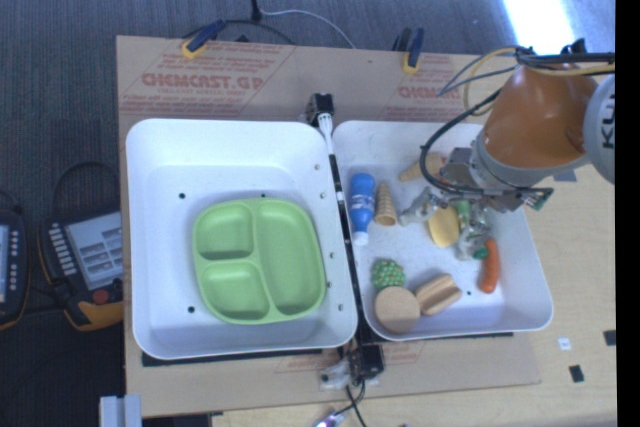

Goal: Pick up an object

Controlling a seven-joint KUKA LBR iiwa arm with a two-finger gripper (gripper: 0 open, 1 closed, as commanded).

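Right bin (520, 315): end effector (462, 227) low over yellow toy (443, 228), beside carrot (488, 267); grip state cannot be told. Pick unconfirmed; lift outstanding.

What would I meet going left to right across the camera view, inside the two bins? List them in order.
Green divided plate → blue bottle → ice cream cone → yellow piece under the gripper → orange carrot.

Green sectioned plate (260, 258) in the left white bin (160, 150), cardboard sheet (200, 80) beneath, clamps at its top edge.
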